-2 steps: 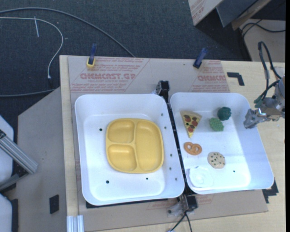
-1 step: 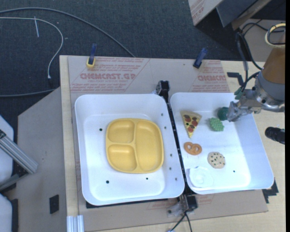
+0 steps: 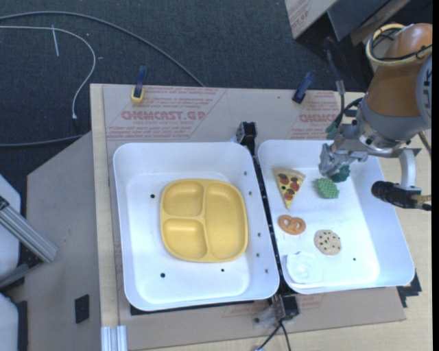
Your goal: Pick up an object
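Four toy foods sit loose in the right bin [image 3: 384,274]; the green piece [image 3: 328,188] lies nearest the gripper [image 3: 335,166], probably the target. It hovers just above it, so can't tell the finger state. Yellow plate [image 3: 204,220] fills the left bin [image 3: 130,226].

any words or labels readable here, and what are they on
"CHEMCAST GP", red print repeated on the board behind the left bin; it reads faintly.
The same red print recurs on the board behind the right bin, partly hidden by the arm and too blurred to read in full.
Red print on the cardboard box at the top edge: too small to read.
No text on the yellow plate or the toy foods.
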`<state>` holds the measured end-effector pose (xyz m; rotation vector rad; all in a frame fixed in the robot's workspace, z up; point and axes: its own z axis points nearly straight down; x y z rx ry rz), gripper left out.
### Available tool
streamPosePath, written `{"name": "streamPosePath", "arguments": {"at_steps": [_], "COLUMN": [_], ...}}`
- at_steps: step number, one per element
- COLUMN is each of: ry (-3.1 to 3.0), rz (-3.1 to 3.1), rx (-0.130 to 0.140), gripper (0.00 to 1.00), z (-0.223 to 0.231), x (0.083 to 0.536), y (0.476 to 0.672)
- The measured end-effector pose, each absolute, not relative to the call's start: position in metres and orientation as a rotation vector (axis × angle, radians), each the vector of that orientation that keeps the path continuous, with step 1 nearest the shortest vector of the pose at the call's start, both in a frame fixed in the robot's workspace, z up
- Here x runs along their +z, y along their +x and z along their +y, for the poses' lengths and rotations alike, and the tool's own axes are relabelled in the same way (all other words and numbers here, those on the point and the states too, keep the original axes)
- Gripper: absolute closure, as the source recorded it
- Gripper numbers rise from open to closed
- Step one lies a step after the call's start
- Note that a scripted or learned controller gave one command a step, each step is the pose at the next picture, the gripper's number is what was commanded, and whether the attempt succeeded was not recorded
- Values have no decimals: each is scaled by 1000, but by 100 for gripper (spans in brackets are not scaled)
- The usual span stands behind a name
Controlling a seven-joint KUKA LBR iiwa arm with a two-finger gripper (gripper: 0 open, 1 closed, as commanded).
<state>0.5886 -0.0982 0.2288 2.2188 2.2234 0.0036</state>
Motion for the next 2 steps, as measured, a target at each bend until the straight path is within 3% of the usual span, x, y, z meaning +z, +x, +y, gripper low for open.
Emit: {"name": "streamPosePath", "arguments": {"at_steps": [2], "ry": [2214], "rz": [2229], "rx": [5], "gripper": [100], "z": [10], "x": [247], "y": [608]}}
